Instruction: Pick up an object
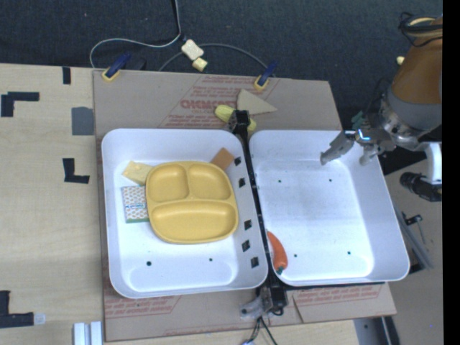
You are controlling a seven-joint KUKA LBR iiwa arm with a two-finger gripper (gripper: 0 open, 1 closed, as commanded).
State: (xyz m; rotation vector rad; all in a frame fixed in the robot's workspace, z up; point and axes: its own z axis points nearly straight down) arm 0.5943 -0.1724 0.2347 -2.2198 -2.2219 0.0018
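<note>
Yellow divided tray point(192, 201) lies in the left bin point(115, 192); an orange carrot-like object point(277, 251) sits at seven o'clock in the right bin point(381, 214). Claw point(350, 149), spread open and holding nothing, hovers at two o'clock. Judged approach stage; next, travel to a target and descend.

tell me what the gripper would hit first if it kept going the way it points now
The gripper hangs over the right bin's far right corner, fingers aimed down and left. Straight on, it would likely meet that bin's bare white floor first; the carrot lies well off that line. Depth is unclear.
</note>
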